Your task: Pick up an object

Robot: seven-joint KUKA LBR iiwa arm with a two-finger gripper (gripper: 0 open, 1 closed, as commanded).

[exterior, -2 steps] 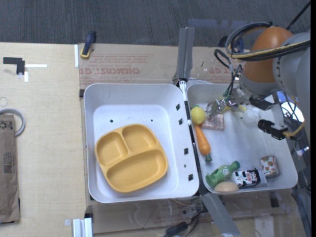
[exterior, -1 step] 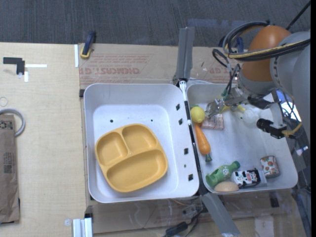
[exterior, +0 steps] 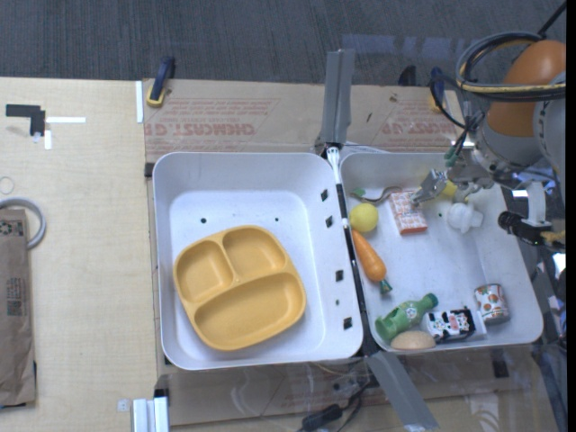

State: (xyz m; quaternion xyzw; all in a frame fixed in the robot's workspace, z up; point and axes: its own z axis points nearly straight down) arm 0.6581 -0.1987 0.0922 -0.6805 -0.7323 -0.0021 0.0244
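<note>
My gripper [exterior: 430,189] hangs over the back of the right bin [exterior: 504,268], just up and right of a small pink-and-white box [exterior: 407,212]. Nothing is visibly held in it. A white lumpy object [exterior: 462,216] lies just right of and below the gripper. A yellow ball [exterior: 364,217] and an orange carrot [exterior: 369,257] lie along the bin's left side. At the front lie a green bottle [exterior: 405,314], a tan rounded item [exterior: 413,340], a black-and-white carton [exterior: 450,323] and a small can [exterior: 490,303].
The left bin [exterior: 180,196] holds a yellow divided plate [exterior: 239,285]. A raised divider [exterior: 340,196] separates the two bins. Cardboard [exterior: 234,120] lies behind the bins. A brown packet [exterior: 13,304] sits at the far left of the bench.
</note>
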